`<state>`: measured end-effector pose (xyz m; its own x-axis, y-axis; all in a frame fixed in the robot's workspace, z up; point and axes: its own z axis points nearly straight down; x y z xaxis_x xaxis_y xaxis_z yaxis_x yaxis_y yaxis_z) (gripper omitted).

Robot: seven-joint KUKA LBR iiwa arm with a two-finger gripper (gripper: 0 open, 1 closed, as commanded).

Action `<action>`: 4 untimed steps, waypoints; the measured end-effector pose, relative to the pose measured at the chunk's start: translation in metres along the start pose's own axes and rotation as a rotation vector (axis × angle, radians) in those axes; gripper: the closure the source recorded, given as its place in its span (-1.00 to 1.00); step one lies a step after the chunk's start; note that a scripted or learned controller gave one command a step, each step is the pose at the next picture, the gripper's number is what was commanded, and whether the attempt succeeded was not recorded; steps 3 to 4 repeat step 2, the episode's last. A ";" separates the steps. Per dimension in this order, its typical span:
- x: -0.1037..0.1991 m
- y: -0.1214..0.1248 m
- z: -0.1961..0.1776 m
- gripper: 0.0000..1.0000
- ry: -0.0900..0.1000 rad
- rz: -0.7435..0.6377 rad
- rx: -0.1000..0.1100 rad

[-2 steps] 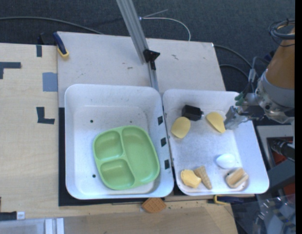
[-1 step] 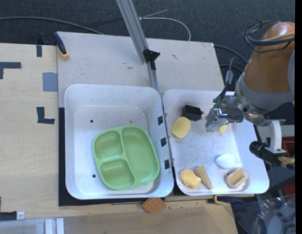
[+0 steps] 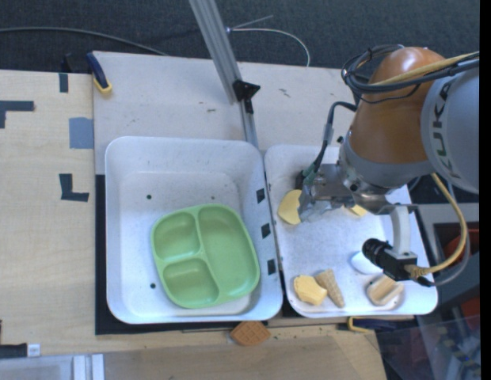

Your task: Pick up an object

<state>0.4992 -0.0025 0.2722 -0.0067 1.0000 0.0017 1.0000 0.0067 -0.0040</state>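
Pale bench on dark carpet, two white bins (image 3: pixel 119 212). Gripper (image 3: pixel 307 204) hangs in the right bin, touching a yellow piece (image 3: pixel 289 207) (grip: cannot tell). Green plate (image 3: pixel 204 253) lies left.

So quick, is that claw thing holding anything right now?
Tool: low in the right bin, right beside a yellow piece. Whether it grips it cannot be told.
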 end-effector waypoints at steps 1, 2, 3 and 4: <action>0.054 0.001 0.003 1.00 -0.001 -0.001 -0.001; 0.098 0.011 0.024 1.00 -0.002 0.001 0.001; 0.098 0.011 0.024 1.00 -0.002 0.001 0.001; 0.098 0.011 0.024 1.00 -0.002 0.001 0.001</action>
